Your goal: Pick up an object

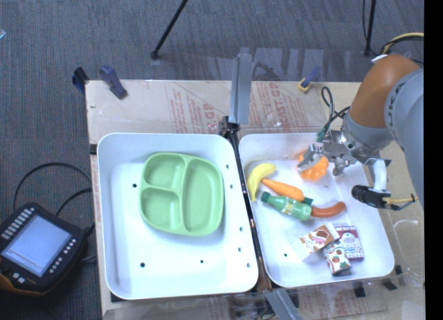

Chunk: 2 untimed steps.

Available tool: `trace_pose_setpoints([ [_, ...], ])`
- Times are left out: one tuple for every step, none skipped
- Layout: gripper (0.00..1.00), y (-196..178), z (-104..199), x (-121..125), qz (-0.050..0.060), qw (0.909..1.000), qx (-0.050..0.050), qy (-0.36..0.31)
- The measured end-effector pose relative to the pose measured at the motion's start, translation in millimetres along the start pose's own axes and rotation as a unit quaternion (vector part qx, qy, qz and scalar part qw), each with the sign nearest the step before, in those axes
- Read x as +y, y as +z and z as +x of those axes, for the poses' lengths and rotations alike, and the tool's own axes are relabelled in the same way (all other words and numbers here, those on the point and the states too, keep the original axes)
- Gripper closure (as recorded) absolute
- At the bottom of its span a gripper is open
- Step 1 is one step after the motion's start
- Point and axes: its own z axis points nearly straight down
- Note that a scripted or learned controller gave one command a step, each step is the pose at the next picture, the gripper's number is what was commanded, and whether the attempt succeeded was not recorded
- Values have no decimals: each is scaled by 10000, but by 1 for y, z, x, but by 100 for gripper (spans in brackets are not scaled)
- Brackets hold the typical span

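Observation:
The right bin [374, 242] holds toy food. My gripper [322, 158] hangs over the bin's back part, right at an orange toy fruit [315, 169], which sits directly under and against the gripper's tip. Just left of it lie a yellow banana [259, 175] and a carrot [282, 188]. A green bottle [287, 206] and a red-orange sausage [328, 209] lie in the middle. Three small cartons [336, 244] are grouped at the bin's front right.
The left bin [118, 256] holds a green divided plate [183, 194]. A grey metal post [241, 97] rises between the bins at the back. A black cable connector [370, 196] sticks out from the wrist over the right bin. A teach pendant [34, 242] lies on the floor at left.

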Motion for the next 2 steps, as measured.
trace_pose_setpoints([
  [100,-11,0,1,-7,10000,1,-4],
  [100,-104,39,-12,-8,9950,0,995],
])
